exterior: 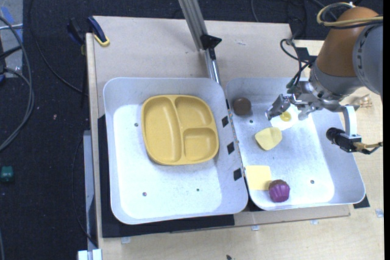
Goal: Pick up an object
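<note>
Gripper (284, 111) of the grey-and-orange arm (344, 52) sits low over the far part of the right bin (317, 158), with a small pale yellow object (287, 118) at its tip; whether the fingers are spread or pinching it cannot be told. Just nearer lies a yellow wedge-shaped piece (268, 138), a brown round object (242, 106) rests to the left, and a yellow block (258, 177) and purple fruit-like toy (279, 190) sit at the near edge. A yellow divided tray (180, 129) lies in the left bin (128, 192).
</note>
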Robot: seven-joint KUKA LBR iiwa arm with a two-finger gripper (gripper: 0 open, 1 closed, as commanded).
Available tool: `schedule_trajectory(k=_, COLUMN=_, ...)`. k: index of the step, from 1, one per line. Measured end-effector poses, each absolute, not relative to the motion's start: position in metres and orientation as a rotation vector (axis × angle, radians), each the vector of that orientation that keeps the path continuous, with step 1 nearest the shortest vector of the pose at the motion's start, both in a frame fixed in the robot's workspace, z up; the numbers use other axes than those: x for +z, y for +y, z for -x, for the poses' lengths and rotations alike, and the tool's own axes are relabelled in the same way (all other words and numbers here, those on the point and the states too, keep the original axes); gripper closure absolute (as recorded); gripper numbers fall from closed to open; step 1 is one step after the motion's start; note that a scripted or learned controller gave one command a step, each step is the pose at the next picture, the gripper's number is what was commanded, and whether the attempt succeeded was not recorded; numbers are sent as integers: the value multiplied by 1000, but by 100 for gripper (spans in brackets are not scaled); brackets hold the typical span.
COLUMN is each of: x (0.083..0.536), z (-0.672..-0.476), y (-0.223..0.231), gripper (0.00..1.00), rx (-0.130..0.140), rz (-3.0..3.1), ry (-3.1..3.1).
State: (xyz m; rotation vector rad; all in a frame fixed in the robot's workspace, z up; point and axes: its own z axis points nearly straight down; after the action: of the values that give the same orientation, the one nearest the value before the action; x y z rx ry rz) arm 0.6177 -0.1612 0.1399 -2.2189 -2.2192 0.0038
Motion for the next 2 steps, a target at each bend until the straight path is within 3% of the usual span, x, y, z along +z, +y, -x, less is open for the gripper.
schedule_trajectory(k=1, x=154, z=-619, y=-162, gripper=100, rx=-1, rz=2223, ry=-2223)
schedule_trajectory(k=2, x=208, z=-613, y=-169, gripper=100, rx=-4, rz=2228, ry=-2224)
